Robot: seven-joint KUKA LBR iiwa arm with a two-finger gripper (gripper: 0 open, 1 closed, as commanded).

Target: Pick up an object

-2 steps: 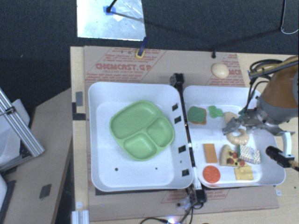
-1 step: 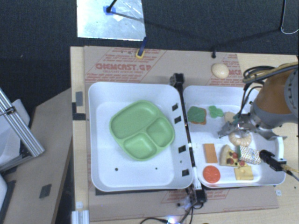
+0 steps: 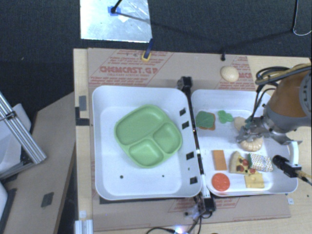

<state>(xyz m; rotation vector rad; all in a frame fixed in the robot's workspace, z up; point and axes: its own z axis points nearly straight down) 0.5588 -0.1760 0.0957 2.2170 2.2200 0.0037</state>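
The right bin (image 3: 204,101) holds several toy foods: a green-topped slice (image 3: 205,120), a small green piece (image 3: 225,116), an orange cracker (image 3: 219,159), a pizza slice (image 3: 239,163), a red disc (image 3: 221,182), a yellow cheese piece (image 3: 254,180) and a patterned wedge (image 3: 262,163). A beige ridged pastry (image 3: 252,144) lies mid-right in the bin. My gripper (image 3: 248,133) hangs right over its upper edge, between it and a small beige lump (image 3: 239,122). The grey arm (image 3: 287,108) comes in from the right.
In the left bin (image 3: 105,179) rests a green divided plate (image 3: 147,135). A beige egg-shaped thing (image 3: 229,73) sits on the cardboard behind the right bin. A black divider (image 3: 192,135) runs between the bins. Black cables loop above the arm.
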